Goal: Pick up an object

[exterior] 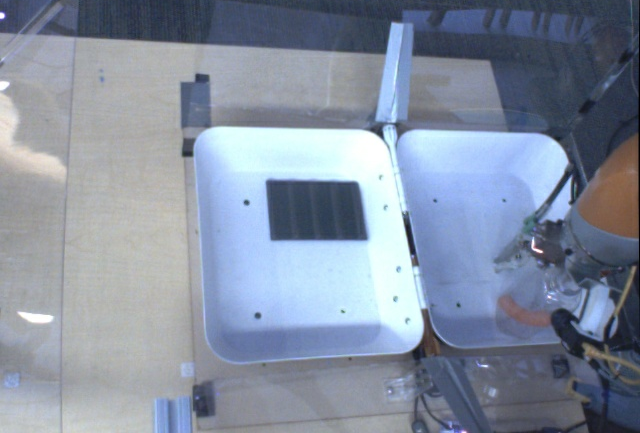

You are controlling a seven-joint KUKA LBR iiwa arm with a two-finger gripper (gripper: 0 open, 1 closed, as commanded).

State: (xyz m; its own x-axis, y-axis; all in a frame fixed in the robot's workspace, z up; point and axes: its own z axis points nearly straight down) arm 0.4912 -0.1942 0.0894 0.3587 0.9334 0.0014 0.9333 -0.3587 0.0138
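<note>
A dark ribbed rectangular pad [316, 210] lies flat in the middle of the left bin [220, 251]. A small salmon-coloured piece [522, 312] lies near the front edge of the right bin [470, 171]. Just left of the gripper a small clear, glinting item [515, 255] is visible, too blurred to identify. My gripper [553, 273] hangs low over the right bin's front right part, above and slightly right of the salmon piece. Its tip is cluttered by cables and glare, and I see nothing clearly held in it.
The arm's orange band [612, 204] and grey wrist fill the right bin's right side. A metal divider post [394, 71] rises behind the seam between the bins. Cables and clear clutter [450, 391] lie along the bench front. Bare wooden bench [100, 221] stretches left.
</note>
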